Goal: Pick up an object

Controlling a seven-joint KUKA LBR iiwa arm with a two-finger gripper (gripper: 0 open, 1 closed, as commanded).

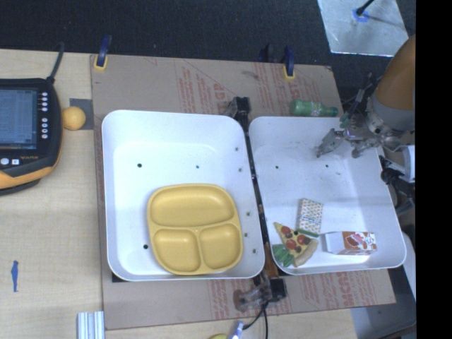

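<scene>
In the right bin (367,189), the nearest things lie along the 6 o'clock edge: a toy pizza slice (292,244) at about 7 o'clock, its tip pointing up and left toward 10 o'clock with the green crust end nearest the rim; a small carton (351,242) just to its right, long axis running 3 to 9 o'clock, with red and white printing too small to read; and a patterned packet (309,216) just above the slice, standing nearly 12 to 6. The left bin (127,161) holds a yellow divided tray (194,226) toward its 5 o'clock corner. Farther back, the gripper (342,141) hangs over the right bin's 1 o'clock area, its fingers (326,147) spread and holding nothing. Beyond the rim lies a green bottle (313,108).
</scene>
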